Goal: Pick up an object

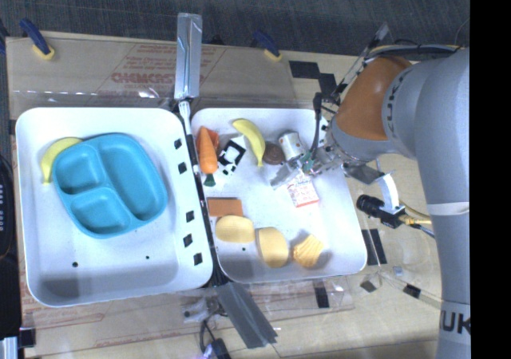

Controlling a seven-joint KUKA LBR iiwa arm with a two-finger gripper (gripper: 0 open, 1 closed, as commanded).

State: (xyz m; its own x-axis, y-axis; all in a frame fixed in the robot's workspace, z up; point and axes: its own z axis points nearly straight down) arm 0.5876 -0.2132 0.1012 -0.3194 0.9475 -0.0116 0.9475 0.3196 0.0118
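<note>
A dark grey floor is seen beyond a brown, cardboard-covered desk [96, 70], on which two shallow white bins are set side by side. Two blue clamps are noted at the desk's far edge.

Left bin [48, 270]: two items are counted. One blue divided tray [112, 182], with three compartments, is lying tilted toward the far left part of the bin. One yellow banana [54, 154] is tucked against the tray's far-left edge, partly under it.

Right bin [335, 258]: nine items are counted.
- One orange carrot [207, 148], near the dividing wall, lengthwise.
- One black-and-white block [231, 155], just beside the carrot.
- One yellow banana [252, 139], curved, at the far side.
- One dark brown round item [274, 154], touching a small silver can [288, 144].
- One white-and-red packet [302, 190], near the middle.
- One brown rectangular block [224, 207].
- Three yellowish food pieces along the near side: a pale one [234, 229], a deeper yellow one [273, 246], a ridged one [308, 250].

The arm [431, 110] is seen reaching in from the right, its orange band above the wrist. The claw [310, 162] is lowered into the right bin between the silver can and the packet. Whether it is released or clenched cannot be told; nothing is seen between its tips.
</note>
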